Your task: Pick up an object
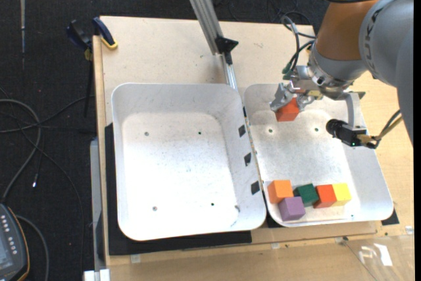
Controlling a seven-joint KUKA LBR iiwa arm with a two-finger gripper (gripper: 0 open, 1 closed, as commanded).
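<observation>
The claw (pixel 287 104) hung over the far part of the right bin (pixel 368 168), reaching in from the right under the orange-banded wrist. Between its fingers sat a red-orange block (pixel 287 112), the grey fingertips pressed against its upper sides, so the claw was pinching that block and not spread. The block appeared to be clear of the bin floor, though the slanted view made the gap hard to judge.

So the task's thing lay directly below the claw, in its grasp, with no offset to close. It looked roughly cubic, with no long axis to line up with. There was one arm only, so no question of which was nearer.

The other blocks lay well apart from the claw, toward the near edge of the same bin: an orange block (pixel 281 189), a purple block (pixel 292 208) touching it on the near side, then a green block (pixel 306 194), a red block (pixel 325 195) and a yellow block (pixel 341 192) in a row running to the right. The left bin (pixel 131 108) lay across the divider to the claw's left.

By my judgement the pick was nearly done; what remained was a straight lift. The risk was the block slipping, since the fingers seemed to hold it near its top.
</observation>
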